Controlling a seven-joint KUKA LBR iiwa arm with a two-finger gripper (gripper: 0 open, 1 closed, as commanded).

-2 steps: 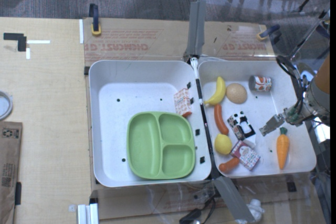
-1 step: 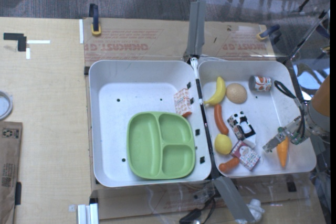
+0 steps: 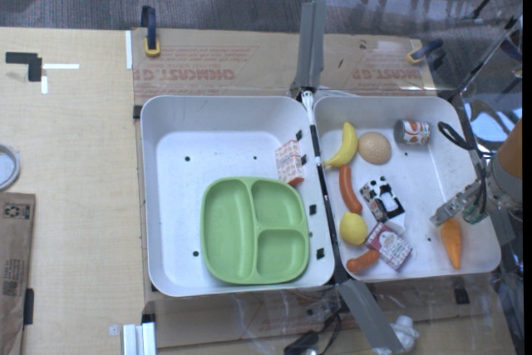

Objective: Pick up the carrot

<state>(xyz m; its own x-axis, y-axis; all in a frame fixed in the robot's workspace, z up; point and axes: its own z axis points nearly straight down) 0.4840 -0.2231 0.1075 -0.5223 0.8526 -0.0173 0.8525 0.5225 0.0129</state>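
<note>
Carrot [image 3: 451, 244] seen lying lengthwise near right bin [image 3: 432, 108] front-right corner, close to wall. Gripper [image 3: 453, 210] poised at carrot's top end; finger spread cannot be told. Awkward wall-side approach judged likely.

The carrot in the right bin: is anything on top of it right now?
The gripper sits over the carrot's upper end, covering that tip. The rest of the carrot lies bare on the right bin's floor. Whether the gripper touches it cannot be told.

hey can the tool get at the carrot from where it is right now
Probably yes. The tool sits right at the carrot's upper end in the right bin, and nothing lies on the carrot; the nearest packet lies apart.
</note>
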